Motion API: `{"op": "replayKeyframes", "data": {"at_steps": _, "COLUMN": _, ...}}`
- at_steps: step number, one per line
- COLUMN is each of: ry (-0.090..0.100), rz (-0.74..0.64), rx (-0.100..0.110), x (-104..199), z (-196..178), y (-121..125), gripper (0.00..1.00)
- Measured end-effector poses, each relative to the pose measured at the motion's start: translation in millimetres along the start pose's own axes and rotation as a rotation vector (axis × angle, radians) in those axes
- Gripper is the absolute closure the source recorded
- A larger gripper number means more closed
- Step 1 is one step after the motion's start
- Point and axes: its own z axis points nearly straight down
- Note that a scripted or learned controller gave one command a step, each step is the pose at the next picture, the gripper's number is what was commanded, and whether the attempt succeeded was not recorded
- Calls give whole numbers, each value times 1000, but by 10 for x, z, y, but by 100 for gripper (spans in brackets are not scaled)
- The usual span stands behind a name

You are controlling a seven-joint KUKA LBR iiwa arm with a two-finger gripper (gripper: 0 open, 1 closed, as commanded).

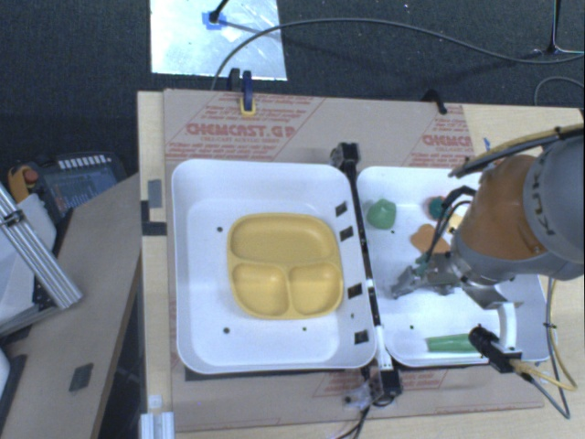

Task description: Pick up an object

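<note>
A small green object (381, 213) sits near the upper left corner of the right bin (402, 332), well apart from the end effector (407, 283), whose state cannot be told here. Rounded and seemingly light, it probably rolls or slips easily; a hold across its widest middle looks safest.

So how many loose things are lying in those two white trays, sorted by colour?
Yellow: 1, the yellow three-compartment plastic plate
Green: 2, the round green lump and the long green stick
Orange: 1, a flat orange piece
Teal: 1, a small teal thing, partly hidden by the arm
Total: 5
</note>
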Motion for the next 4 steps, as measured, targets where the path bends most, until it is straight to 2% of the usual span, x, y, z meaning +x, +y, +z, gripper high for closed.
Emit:
{"op": "replayKeyframes", "data": {"at_steps": 1, "ry": 0, "rz": -1, "rx": -4, "x": -2, "z": -127, "y": 13, "gripper": 100}}
{"op": "replayKeyframes", "data": {"at_steps": 3, "ry": -2, "rz": -4, "rx": -8, "x": -38, "z": -1131, "y": 178, "gripper": 100}}
{"op": "replayKeyframes", "data": {"at_steps": 4, "ry": -2, "rz": -4, "rx": -8, "x": -15, "z": -1582, "y": 144, "gripper": 100}}
